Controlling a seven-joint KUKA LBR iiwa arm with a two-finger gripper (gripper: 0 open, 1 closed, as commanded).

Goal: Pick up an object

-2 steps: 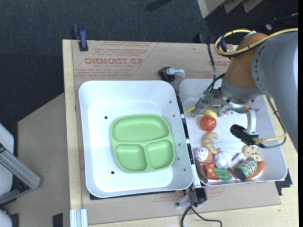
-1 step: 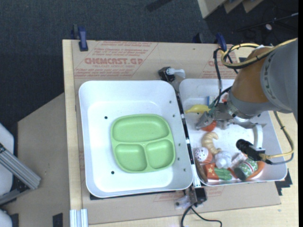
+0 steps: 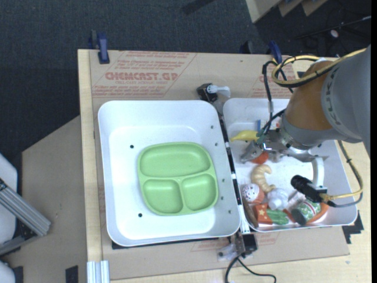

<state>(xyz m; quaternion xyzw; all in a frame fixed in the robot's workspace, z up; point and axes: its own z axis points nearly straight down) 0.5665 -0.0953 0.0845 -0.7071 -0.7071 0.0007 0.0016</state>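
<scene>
Camera view had the end effector point(image 3: 263, 149) low in the right bin point(image 3: 347, 184), mid-right of frame, beside the yellow banana point(image 3: 244, 136), grip state unreadable, nothing visibly lifted, so the pick looked undone; green tray point(image 3: 177, 177) left bin.

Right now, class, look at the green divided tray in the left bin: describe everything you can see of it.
The green divided tray is pale green, smooth and looks like moulded plastic. It is a rounded rectangle with three compartments: one long one along the far side and two smaller ones side by side nearer the camera. It lies flat, right way up, slightly turned, near the middle of the left white bin, resting on its floor. Nothing lies in it and nothing else touches it.
</scene>
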